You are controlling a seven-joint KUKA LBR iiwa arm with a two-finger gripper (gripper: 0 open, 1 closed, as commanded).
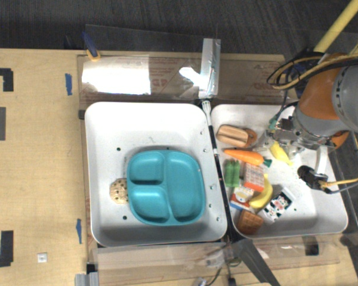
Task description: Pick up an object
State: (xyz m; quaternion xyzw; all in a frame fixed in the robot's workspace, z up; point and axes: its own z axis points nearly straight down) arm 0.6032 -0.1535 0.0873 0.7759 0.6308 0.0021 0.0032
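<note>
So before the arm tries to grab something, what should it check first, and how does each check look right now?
1. Things to pick lie in the right bin: ok.
2. Hand is over that bin: ok.
3. Hand sits near a target, the yellow piece: ok.
4. Hand carries nothing yet: cannot tell.
5. Carrot and hot dog lie apart from the hand: ok.
6. Banana rests on other items, crowded: not ok.

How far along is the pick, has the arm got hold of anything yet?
Nothing looks lifted yet: the carrot, hot dog and banana all lie in the right bin. The gripper is low in that bin, beside a small yellow piece. Grasping and lifting remain.
</note>
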